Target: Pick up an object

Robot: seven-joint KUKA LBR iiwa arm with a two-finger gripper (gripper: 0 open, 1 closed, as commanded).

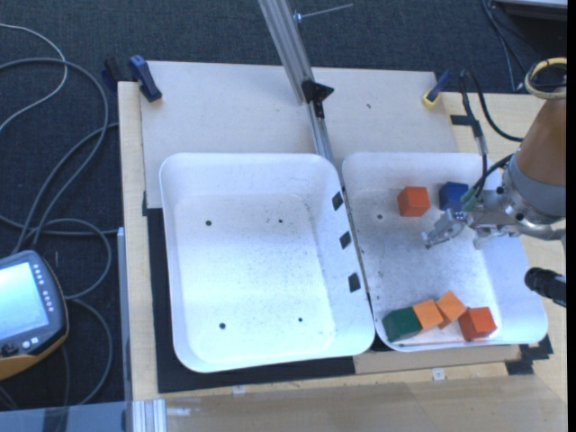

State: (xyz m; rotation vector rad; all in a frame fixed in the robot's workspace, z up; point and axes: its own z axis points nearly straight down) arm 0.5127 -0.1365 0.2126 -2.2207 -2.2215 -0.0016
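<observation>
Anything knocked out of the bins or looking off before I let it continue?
Nothing stands out. All six blocks lie inside the right bin; the end effector hangs over it near the blue block.

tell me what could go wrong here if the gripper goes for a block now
1. The gripper hangs over bare bin floor, beside the orange block and blue block; closing here would likely catch nothing.
2. Those two blocks sit close together, so a descent between them may nudge one away.
3. The green block and three orange ones crowd the right bin's near wall, leaving the fingers little room.
</observation>
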